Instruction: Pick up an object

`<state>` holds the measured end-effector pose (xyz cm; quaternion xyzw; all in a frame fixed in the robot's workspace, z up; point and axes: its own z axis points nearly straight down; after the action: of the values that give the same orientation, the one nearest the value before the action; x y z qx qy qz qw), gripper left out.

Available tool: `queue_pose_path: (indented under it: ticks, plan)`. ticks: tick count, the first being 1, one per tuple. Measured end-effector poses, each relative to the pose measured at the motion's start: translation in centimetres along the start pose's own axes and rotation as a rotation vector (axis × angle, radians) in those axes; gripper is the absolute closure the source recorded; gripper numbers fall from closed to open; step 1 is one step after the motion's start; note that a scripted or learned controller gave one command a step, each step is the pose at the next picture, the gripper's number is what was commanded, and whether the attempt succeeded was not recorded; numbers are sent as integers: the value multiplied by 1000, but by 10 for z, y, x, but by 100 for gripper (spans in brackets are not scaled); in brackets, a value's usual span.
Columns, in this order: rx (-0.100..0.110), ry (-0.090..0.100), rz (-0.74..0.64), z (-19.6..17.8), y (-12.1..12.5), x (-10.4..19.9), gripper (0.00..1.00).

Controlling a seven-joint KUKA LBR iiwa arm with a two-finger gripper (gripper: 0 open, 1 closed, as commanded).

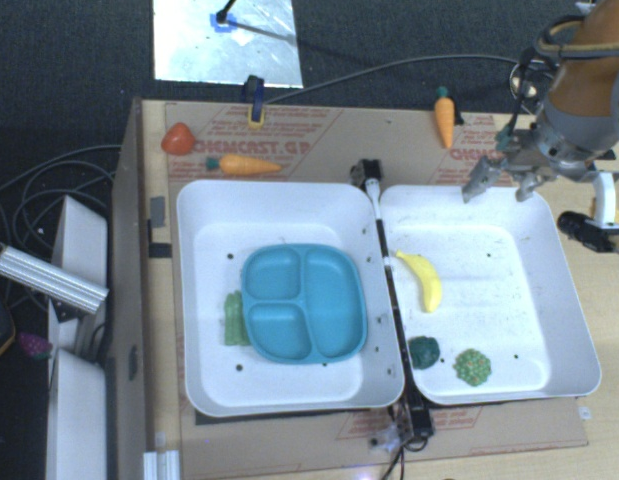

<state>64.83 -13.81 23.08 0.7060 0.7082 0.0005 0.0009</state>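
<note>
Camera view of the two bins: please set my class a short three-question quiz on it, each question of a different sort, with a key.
1. True or false: the banana lies in the same bin as the blue divided plate.
2. Which lies nearest the green leafy piece? A carrot; B dark green piece; C tomato.
3. Fill in: the gripper hangs over the far rim of the ____ bin.

Key: 1 false; 2 B; 3 right.
</note>
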Motion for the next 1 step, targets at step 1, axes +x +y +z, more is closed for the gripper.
queue_pose_path:
  ticks: [1]
  plan:
    - [3,1,-2,79,-21,40,0]
